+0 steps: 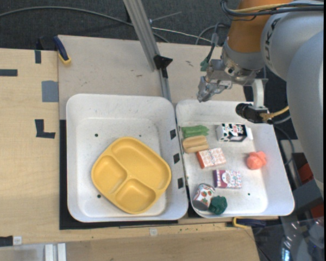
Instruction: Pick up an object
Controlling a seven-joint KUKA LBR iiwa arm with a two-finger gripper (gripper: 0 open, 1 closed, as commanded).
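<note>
Lying in the right bin [271,200], lower right of centre in the frame, are the candidate objects: a green block [195,130] touching a tan bun-like piece [195,143] near the bin's left wall, a black-and-white carton [231,132] to their right, a red-and-white box [211,158] at mid-bin, a coral ball-like toy [256,160] toward the right, a purple-and-white box [228,179] below, and a round patterned item [204,195] touching a dark green lump [218,204] at the bottom edge. None sits in the gripper [204,95], which hangs above the bin's upper left corner; its finger spacing cannot be told. Above it, the arm's orange band [255,12] fills the upper right. A yellow divided tray [131,174] rests in the left bin [79,145].
</note>
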